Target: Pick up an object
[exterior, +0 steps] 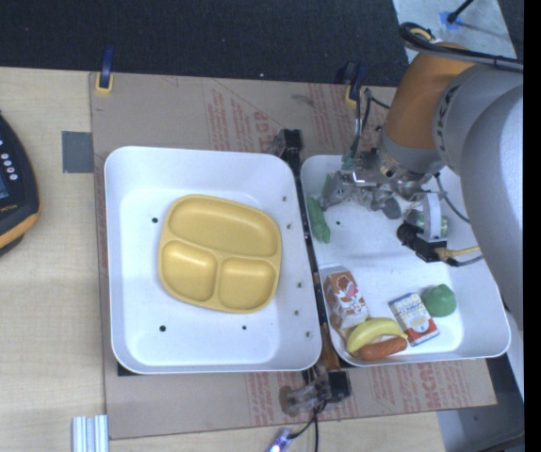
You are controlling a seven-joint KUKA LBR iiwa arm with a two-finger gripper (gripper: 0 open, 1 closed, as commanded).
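From above, the gripper (338, 188) hangs low over the far left corner of the right bin (483, 347), whether clamped or apart I cannot tell, just beside a green pod-like object (319, 219) by the bin's left wall, while a yellow divided plate (221, 251) lies in the left bin (129, 337).

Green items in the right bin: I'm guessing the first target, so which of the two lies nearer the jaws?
The long green piece by the bin's left wall, just beside the gripper; the round green one lies nearer the front.
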